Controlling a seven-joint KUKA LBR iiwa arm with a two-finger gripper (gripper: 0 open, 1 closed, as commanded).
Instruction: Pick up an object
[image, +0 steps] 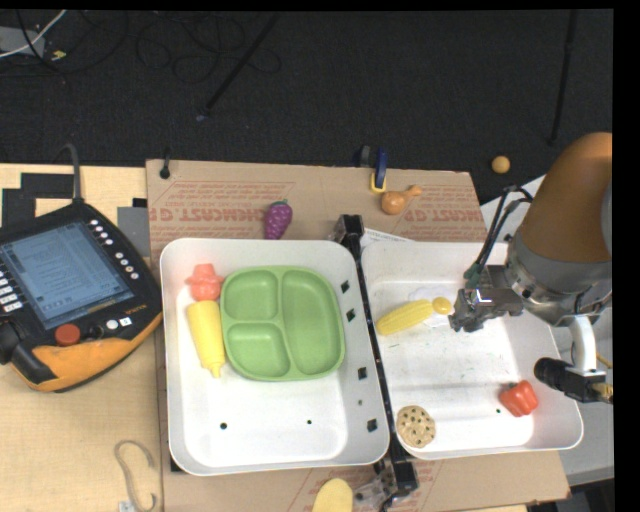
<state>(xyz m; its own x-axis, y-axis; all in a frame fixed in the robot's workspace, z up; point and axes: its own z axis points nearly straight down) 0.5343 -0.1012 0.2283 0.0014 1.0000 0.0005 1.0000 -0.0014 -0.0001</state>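
Where the right white bin holds a yellow plastic corn cob, we note the dark hand just beside it, finger state unreadable.

A: Both white bins look like smooth plastic with a slight sheen, and the green divided plate is glossy plastic too — same for the yellow bottle beside it.

B: Yep, and the corn cob has that bumpy molded toy look. The sheet under it all is plain matt cardboard, printed in red. The arm's orange band is smooth and shiny — the gripper looks like dark, dull metal.

A: The cookie looks rough and speckled.
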